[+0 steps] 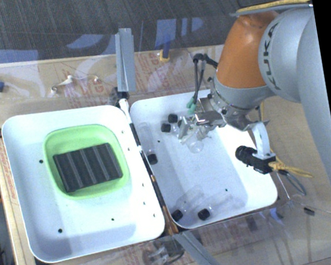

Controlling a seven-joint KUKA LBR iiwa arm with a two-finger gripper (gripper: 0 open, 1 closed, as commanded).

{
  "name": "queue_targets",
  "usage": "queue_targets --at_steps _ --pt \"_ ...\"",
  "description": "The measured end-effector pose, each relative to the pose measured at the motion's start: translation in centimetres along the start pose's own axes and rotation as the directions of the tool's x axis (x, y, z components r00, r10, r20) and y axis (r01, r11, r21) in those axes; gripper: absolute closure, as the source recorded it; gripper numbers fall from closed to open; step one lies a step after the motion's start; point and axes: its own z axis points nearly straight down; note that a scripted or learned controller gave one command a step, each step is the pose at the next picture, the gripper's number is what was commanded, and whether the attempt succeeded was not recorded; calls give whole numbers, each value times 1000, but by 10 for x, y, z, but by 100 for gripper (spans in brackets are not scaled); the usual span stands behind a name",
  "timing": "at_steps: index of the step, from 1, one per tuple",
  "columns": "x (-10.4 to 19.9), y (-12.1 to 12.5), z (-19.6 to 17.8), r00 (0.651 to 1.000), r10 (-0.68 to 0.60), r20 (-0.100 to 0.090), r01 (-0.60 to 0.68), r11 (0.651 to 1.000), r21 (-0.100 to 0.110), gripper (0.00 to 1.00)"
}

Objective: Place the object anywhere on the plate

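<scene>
A clear, see-through object (190, 137), hard to make out against the white, sits in the upper middle of the right bin (251, 193). Its outline is too faint to give its long axis or which way it points. Just above it hangs the gripper (194, 124), at the end of the grey arm (275, 35) with its orange band, which reaches in from the right. The fingers are lost among the metal parts and the clear object, so I cannot tell whether they are spread or pressed together, or whether they touch the object.

Small black pieces (168, 124) lie scattered in the right bin: near the gripper, at the left wall and along the front edge. More clear items (211, 201) lie near the front.

In the left bin (29, 183) rests the green plate (52, 151), bearing a dark ribbed slab (88, 167) whose ribs run front to back. Both bins stand side by side on the bench (31, 82).
</scene>
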Motion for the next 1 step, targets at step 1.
queue_targets --at_steps 1 --pt "0 0 0 1000 0 0 0 1000 0 0"
